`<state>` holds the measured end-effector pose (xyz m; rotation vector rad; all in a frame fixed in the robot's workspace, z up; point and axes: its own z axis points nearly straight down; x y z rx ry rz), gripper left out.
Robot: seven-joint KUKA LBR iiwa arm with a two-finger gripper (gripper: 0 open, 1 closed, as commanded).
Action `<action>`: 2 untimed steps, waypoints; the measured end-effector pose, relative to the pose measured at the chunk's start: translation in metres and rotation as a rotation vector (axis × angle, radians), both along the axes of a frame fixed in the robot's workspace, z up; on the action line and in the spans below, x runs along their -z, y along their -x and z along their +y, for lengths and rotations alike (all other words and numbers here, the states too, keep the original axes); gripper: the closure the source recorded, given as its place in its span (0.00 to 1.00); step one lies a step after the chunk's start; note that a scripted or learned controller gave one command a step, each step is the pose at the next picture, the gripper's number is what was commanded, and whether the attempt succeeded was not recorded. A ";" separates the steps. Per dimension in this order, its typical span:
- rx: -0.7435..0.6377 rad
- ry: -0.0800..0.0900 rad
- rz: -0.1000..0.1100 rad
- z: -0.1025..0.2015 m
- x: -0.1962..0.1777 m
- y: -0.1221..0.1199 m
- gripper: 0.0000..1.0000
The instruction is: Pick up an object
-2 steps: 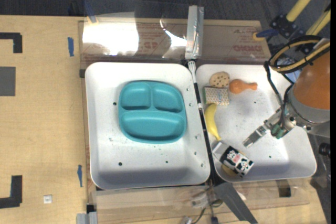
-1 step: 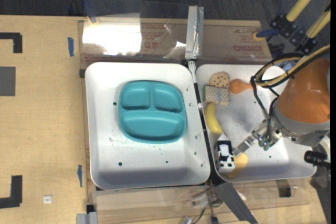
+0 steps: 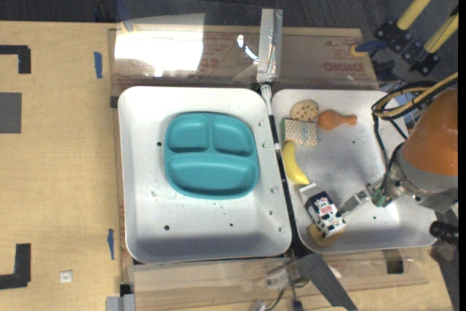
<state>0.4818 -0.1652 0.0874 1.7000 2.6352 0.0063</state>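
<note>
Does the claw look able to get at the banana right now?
Probably yes. The banana lies uncovered by the right bin's left wall, and the claw sits low in that bin with bare floor between them; the wall beside it may crowd a grasp.

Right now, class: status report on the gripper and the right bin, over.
Gripper low in right bin, beside cow-print toy. Nothing seen held. Banana lies close by.

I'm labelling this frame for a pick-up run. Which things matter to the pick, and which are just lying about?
Matter: gripper; cow-patterned toy just beside it; right bin.
Lying about: banana; cookie; orange drumstick toy; teal divided plate in left bin.
</note>
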 end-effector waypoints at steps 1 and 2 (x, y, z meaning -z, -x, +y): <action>0.086 0.001 -0.004 0.056 -0.001 -0.041 0.00; 0.049 0.000 0.001 0.049 0.000 -0.124 0.00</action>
